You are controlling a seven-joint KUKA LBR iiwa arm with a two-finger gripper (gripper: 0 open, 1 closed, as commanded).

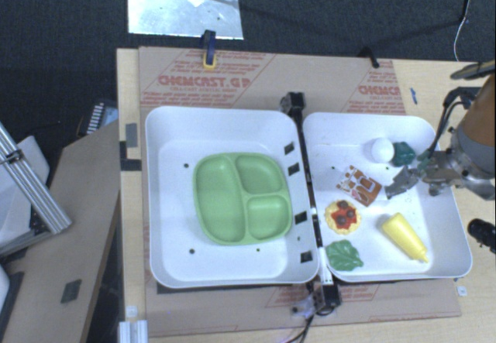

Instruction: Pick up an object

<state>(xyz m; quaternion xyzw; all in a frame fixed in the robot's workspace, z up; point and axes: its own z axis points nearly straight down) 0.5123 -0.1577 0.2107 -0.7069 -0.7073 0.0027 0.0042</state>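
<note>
The right bin (449,217) holds several small things. A white ball (380,149) and a teal piece (403,153) lie at the back. A brown, red and white block (362,186) sits mid-bin, with a round yellow and red pizza-like toy (343,216) in front of it. A yellow cone-shaped toy (404,236) and a green leafy toy (343,255) lie near the front. My gripper (417,182) hangs over the bin's right-middle, right of the brown block and below the teal piece. It is open, and nothing sits between its fingers (398,182).
The left bin (170,140) bears a green divided plate (237,198). A black divider (304,179) runs between the bins. The grey arm (474,140) comes in over the right bin's right rim. Cardboard (256,78) lies under both bins.
</note>
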